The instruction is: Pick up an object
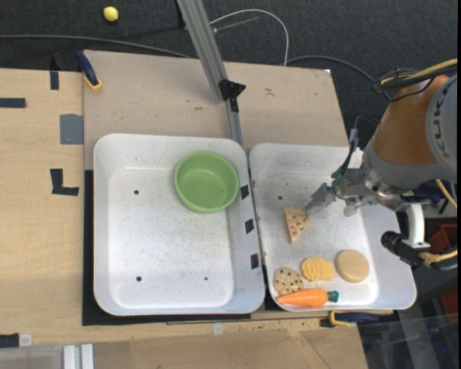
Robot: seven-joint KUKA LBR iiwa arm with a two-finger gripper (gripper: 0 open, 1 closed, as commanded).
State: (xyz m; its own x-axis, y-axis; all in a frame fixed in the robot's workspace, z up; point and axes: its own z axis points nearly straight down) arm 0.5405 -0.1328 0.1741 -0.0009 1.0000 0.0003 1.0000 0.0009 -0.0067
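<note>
Four toy foods lie nearest, below the pincer [320, 199]: orange plastic carrot [303, 298], chocolate-chip cookie [288, 280], yellow ridged biscuit [317, 268], tan round bun [353, 266]. The triangular pizza slice [296, 224] sits just below-left of its tip; its grip cannot be told. The green round bowl [207, 181] lies well left.

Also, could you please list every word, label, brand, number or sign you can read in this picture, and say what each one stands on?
None: no readable text anywhere in the camera view.
The dark tape pieces on the wooden bench are plain shapes, not letters.
The pizza slice toy and the chip cookie toy carry spots only, no writing.
The green bowl and both white bins are unmarked.
</note>
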